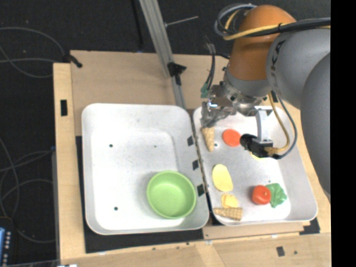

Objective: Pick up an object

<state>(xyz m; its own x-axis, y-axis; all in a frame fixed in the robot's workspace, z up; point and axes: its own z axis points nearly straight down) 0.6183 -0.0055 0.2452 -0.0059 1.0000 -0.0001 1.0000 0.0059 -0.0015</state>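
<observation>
Nearest the camera, along the front of the right bin (300, 204), lie a waffle-patterned wafer piece (230, 212) with a small yellow chunk (228, 200) touching it, and to their right a red tomato with a green leaf (268, 194). Across the divide, a green bowl (171, 194) sits in the front of the left bin (111, 149). Further back in the right bin comes a yellow oval piece (222, 177), then an orange-red round piece (231, 137) and, by the bin's left wall, a tan cone-shaped piece (208, 138). The claw (211, 115) hangs at the far left corner of that bin, right above the cone's upper end; whether it is spread or pressed together cannot be made out. Every object rests on a bin floor, so by my reading the pick is not yet made: the cone looks the likely target, and closing on it and lifting both remain.
</observation>
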